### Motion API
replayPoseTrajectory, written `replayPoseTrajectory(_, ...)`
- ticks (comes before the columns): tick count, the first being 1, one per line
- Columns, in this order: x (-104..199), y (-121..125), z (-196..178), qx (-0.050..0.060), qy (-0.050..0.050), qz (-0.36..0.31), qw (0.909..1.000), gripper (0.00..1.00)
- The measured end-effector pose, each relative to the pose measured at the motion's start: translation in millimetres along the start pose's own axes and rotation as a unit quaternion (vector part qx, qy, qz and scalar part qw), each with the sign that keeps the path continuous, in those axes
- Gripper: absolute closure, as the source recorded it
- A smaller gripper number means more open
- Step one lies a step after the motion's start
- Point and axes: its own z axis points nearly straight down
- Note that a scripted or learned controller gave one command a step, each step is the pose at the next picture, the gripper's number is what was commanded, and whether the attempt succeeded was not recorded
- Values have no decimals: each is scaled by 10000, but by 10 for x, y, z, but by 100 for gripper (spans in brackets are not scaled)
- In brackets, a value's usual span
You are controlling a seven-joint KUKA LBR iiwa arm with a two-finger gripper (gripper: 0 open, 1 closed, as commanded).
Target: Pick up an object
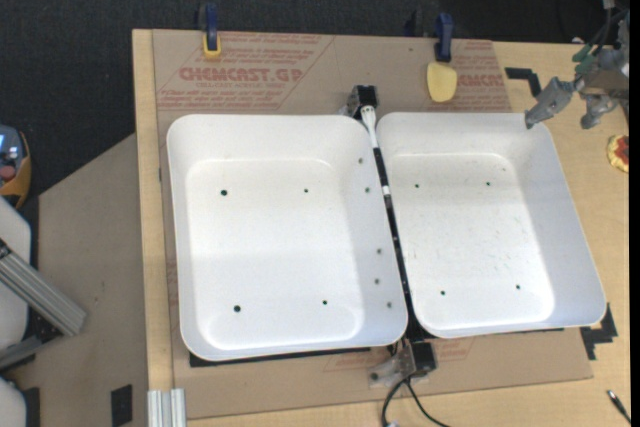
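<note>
1. The bench stands on dark carpet and is topped with a brown board (150, 215) with red lettering. A blue clamp (209, 18) pins the board's far edge on the left side.
2. The left bin (180, 140) has a plain white floor with a few small dark dots.
3. A black strip (386, 205) runs between the two bins, with a cable trailing from its near end.
4. The only loose thing I can pick out is a small yellow object (441, 82). It lies on the board just beyond the far rim of the right bin (575, 215), under a second blue clamp (443, 33).
5. The gripper (567, 108) hovers off the right bin's far right corner. Its fingers are apart with nothing between them.
6. Risk: the yellow object sits outside both bins and close to the clamp. I think a descent there could strike the clamp or the bin rim. A descent into the right bin could close on nothing.
7. Hard to make out: most of the arm is cut off at the right edge. A red and yellow scrap (618, 152) there is too cropped to name, and the yellow object's shape is blurred.
</note>
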Motion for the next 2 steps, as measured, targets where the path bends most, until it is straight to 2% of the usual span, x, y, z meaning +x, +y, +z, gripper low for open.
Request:
replayPoseTrajectory(1, -1, 7, -113, -18, -9, -5, 10000, 100)
replayPoseTrajectory(2, -107, -71, -601, -30, -14, 0, 10000, 100)
